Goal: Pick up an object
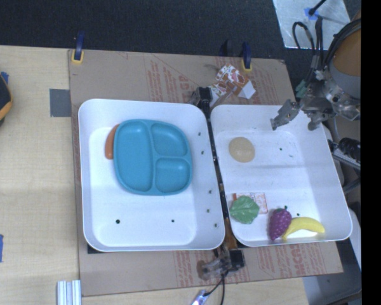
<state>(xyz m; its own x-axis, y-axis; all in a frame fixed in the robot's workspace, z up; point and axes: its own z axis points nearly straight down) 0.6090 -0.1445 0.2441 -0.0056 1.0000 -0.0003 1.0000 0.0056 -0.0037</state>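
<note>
Counter [32, 189] carries two bins. Left bin [101, 224] holds a blue divided plate [153, 157] lying over an orange item [108, 143], hard to grip. Right bin [317, 170] offers a tan round piece [242, 149] alone in open floor, the likeliest pick; green leaf [244, 209], grapes [279, 223] and banana [304, 228] crowd the near wall. Gripper [300, 118] hovers at the far rim, fingers spread wide, holding nothing.
</note>
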